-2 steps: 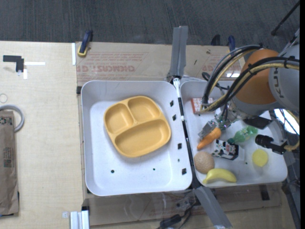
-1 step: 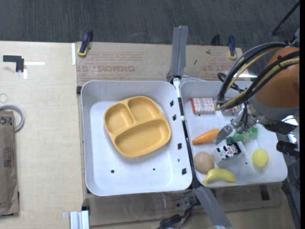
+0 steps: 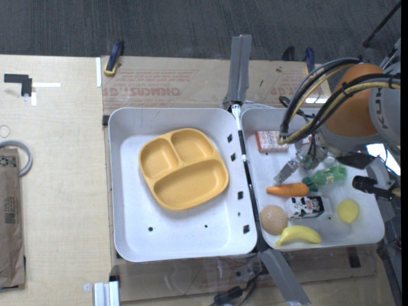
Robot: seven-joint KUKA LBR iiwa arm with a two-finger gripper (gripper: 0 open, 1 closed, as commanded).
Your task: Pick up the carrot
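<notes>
At the far left of the tabletop [image 3: 57, 171] lies a brown paper bag [image 3: 11, 215] with a grey ring [image 3: 22, 157] above it, and a small black piece [image 3: 18, 81] sits near the top corner. A sheet of printed cardboard [image 3: 172, 81] runs behind both bins, held by a blue clamp [image 3: 115, 56] at its left end.

The left bin [image 3: 127, 234] holds a yellow plate [image 3: 183, 167] with three compartments, lying at a slant near the bin's middle. A grey upright bar [image 3: 240, 69] rises behind the seam between the bins.

In the right bin [image 3: 370, 234], a small red-and-white packet [image 3: 268, 140] lies near the back left corner. Toward the front sit a round tan ball [image 3: 274, 218], a yellow banana [image 3: 298, 235] just beside it, a small black-and-white carton [image 3: 307, 205] behind the banana, and a yellow lemon [image 3: 348, 211] further right.

The carrot [image 3: 288, 189] lies on its side in the middle of the right bin, orange, tapering to the left, with green leaves [image 3: 325, 176] at its right end. The carton sits just beside it on the near side, touching or almost so.

The tool [image 3: 294, 166] hangs just above and behind the carrot, its metal tip pointing down and to the left; I cannot tell whether it is released or clenched, and nothing is seen held in it. The arm [image 3: 357, 110], with its orange band and dark cables [image 3: 306, 97], reaches in from the right and covers the bin's back right part.
</notes>
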